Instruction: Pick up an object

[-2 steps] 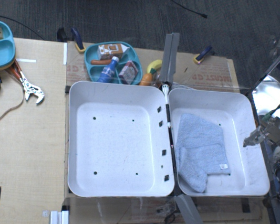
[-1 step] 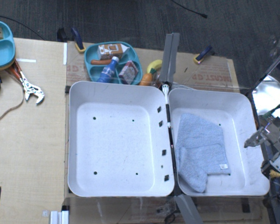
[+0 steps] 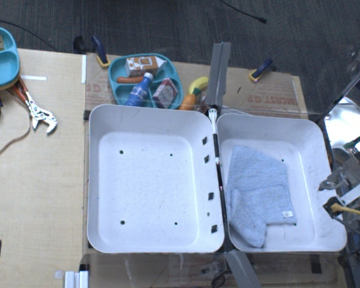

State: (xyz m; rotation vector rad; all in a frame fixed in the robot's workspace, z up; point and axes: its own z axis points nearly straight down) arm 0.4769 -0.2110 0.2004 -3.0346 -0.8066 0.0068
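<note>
Inside the right bin (image 3: 327,150) a pale blue-grey towel (image 3: 258,192) lies folded, reaching from mid-bin to the near wall, with a small white label (image 3: 287,214) at its near right corner; the printing on the label is too small to read. At the right edge of the surface (image 3: 36,179) the gripper (image 3: 344,189) hangs over the bin's right rim, apart from the towel, and whether it is released or clenched cannot be told. Beside it, the left bin (image 3: 94,177) shows small dark holes in its floor. Behind the bins sits a teal tray (image 3: 119,65) of toy food, and a wrench (image 3: 41,117) lies toward the left edge. Faint reddish lettering on cardboard (image 3: 275,99) at the far edge is unreadable. Dark carpet (image 3: 176,17) lies beyond.
</note>
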